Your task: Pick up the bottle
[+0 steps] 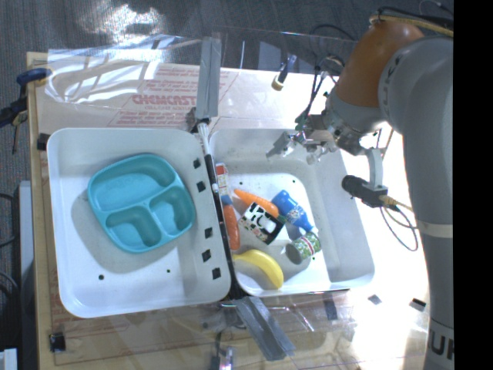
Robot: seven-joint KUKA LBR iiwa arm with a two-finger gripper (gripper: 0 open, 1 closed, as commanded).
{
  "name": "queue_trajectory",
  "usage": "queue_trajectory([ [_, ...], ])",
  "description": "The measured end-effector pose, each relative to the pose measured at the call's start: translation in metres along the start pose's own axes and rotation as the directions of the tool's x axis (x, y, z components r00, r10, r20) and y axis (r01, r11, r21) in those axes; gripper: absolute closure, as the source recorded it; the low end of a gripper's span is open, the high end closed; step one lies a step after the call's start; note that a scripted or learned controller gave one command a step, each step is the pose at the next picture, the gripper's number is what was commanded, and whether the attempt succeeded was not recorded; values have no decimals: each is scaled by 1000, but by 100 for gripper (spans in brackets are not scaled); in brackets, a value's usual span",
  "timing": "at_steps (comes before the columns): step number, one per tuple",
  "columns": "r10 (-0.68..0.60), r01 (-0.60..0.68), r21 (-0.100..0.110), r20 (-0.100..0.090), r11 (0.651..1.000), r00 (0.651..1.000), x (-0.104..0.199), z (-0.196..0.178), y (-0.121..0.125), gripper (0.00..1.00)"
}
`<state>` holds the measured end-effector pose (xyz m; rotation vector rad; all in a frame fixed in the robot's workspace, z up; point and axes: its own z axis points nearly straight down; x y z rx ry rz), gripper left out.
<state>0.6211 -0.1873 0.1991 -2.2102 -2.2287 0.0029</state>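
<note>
the blue bottle [293, 211] is lying in the right bin [350, 230], touching the black-and-white mug [261, 223], near a banana [260, 267]. the gripper [296, 143] is hovering above the bin's far edge, its fingers spread apart and grasping nothing.

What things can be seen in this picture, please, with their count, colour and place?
bins: 2, white, side by side on the bench
tray: 1, light blue, three compartments, in the left bin
bottle: 1, blue, lying in the right bin
carrots: 2, orange, right bin, by the divider
black and white object: 1, right bin, between carrots and bottle
banana: 1, yellow, front of the right bin
can: 1, green label, right bin, beside the bottle's end
arm: 1, grey with orange band, at right
hand: 1, above the right bin's far edge, apart from the bottle
</note>
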Motion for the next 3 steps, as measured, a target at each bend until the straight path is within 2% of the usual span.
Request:
queue_trajectory([
  [1,27,-27,-1,0,1000,1000,-23,107,-54,0],
  [2,23,-23,-1,0,1000,1000,-22,97,-54,100],
  [3,288,-288,-3,0,958,958,14,30,-80,100],
])
